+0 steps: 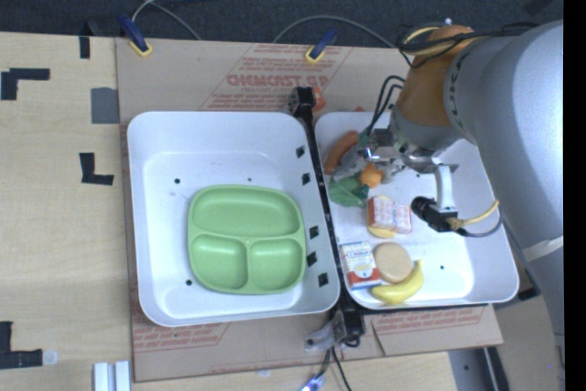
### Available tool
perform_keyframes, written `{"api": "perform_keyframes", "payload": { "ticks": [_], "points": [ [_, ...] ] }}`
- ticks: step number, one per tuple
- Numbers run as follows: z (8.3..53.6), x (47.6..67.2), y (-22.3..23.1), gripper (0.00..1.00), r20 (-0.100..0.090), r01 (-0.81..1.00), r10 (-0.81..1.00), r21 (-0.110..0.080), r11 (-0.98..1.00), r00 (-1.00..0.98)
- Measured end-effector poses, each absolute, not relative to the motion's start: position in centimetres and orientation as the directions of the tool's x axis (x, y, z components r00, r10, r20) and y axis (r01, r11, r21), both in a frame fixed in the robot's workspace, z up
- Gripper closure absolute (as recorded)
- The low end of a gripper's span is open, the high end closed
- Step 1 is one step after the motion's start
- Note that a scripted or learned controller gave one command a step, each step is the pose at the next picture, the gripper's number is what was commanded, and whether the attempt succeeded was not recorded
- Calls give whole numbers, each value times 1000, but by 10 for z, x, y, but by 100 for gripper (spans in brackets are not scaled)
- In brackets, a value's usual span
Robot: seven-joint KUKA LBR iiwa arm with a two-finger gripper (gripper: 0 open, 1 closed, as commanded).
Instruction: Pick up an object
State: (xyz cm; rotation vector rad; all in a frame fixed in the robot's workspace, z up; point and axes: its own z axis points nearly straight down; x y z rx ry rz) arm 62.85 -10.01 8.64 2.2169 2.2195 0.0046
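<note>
Right now the gripper (374, 162) hangs low in the right bin (476, 275), at its upper left corner, over a huddle of small toy foods. You cannot tell from this slant how the fingers stand or whether anything sits between them. Just beside them lie a carrot (341, 147), an orange piece (369, 179) and a green piece (347, 192), all touching or nearly so. These look like light, stiff plastic with smooth skins, so expect them to slip or skid if pinched off-centre. Take the carrot across its narrow waist, not along its length. Nearer the front of the bin you have a packet (389, 215), a carton (359, 261), a cookie (395, 262) and a banana (400, 287); the banana's curve touches the cookie, so a grip at its middle is likely cleaner than at a tip. The packet seems soft and may crumple. In the left bin (156, 197) a green tray (245, 238) lies flat, too broad for an easy pinch.
</note>
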Motion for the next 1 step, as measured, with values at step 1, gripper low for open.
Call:
{"api": "perform_keyframes", "payload": {
  "ticks": [1],
  "points": [
    [98, 628, -99, 100, 2, 1000, 1000, 0, 3, -3]
  ]
}}
